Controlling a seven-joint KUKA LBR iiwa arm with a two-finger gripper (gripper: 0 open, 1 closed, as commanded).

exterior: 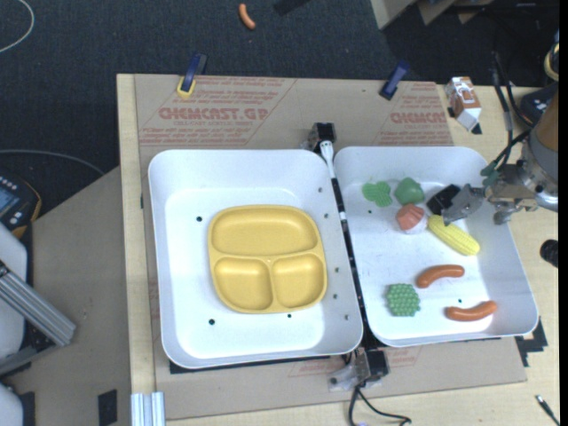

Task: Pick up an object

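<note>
I see my pincer (454, 204) low in the right white bin (515, 278), just above the yellow plastic corn cob (453, 235) — nothing gripped, though how wide it stands I cannot tell.

**Right bin contents, positions relative to gripper**

Gripper (460, 204) low over the bin's upper right. Corn cob (453, 235): yellow, lying diagonal, just below the fingers. Pink-red round piece (410, 218): left of gripper, near the cob's end. Two green leafy pieces (393, 191): further left, side by side. Sausage (439, 275), second sausage (471, 310), broccoli floret (403, 300): well below.
</note>
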